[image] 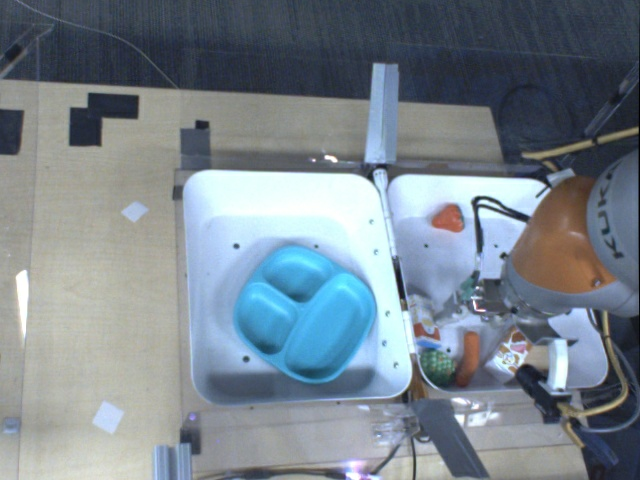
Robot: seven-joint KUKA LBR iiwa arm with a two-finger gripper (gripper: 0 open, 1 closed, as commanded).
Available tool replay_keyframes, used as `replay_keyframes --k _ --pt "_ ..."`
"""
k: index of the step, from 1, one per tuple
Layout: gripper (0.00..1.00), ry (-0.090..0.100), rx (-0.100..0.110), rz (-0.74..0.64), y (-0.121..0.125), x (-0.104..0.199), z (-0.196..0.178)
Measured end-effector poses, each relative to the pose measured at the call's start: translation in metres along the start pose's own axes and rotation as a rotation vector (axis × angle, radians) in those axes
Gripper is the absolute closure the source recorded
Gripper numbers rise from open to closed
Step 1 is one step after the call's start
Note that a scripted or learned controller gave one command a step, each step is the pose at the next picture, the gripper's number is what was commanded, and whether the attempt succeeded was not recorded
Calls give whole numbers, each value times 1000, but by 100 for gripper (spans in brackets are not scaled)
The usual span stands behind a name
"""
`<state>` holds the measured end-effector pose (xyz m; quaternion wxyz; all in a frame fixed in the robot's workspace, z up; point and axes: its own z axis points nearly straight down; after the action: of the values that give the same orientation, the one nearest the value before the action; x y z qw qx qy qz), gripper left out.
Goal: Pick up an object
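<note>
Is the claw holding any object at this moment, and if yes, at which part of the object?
It cannot be told. The claw is low in the right bin, among small objects, and the arm's wrist covers it.

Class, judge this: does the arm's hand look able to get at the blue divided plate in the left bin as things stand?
Probably yes: the blue divided plate lies alone and uncovered in the left bin, though the arm now hangs over the right bin.
</note>
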<state>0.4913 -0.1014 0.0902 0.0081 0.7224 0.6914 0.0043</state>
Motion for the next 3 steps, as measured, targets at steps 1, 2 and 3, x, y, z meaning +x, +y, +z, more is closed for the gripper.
replay_keyframes --k 1,2,3 --pt "0 1 3 61 2 -66 1" --pt "0 0 -1 -189 1 -15 0" --pt "0 -16 -10 -292 2 -10 -2"
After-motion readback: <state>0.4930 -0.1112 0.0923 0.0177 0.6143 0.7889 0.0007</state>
